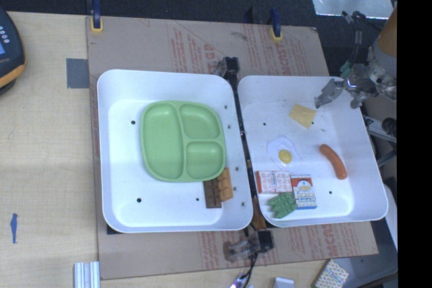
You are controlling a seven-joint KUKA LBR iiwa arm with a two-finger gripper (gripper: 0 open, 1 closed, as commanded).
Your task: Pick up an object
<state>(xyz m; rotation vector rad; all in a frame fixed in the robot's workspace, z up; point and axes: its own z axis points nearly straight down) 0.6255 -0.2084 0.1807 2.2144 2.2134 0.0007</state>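
My gripper [341, 96] hangs over the far right part of the right bin [368, 209]. Its two fingers are spread open with nothing between them. A yellow cheese wedge [302, 115] lies just left of and below the gripper. Further toward the front are a fried egg [282, 152] and a reddish sausage [333, 161]. Two small cartons [275, 181] [304, 191] and a green leafy piece [282, 204] sit along the bin's front edge.
The left bin [115, 212] holds a green divided plate [183, 140] and a brown chocolate bar [218, 188] by its front right corner. Clamps [231, 66] [256, 243] sit at the seam between the bins. A yellow device [8, 50] lies at the far left.
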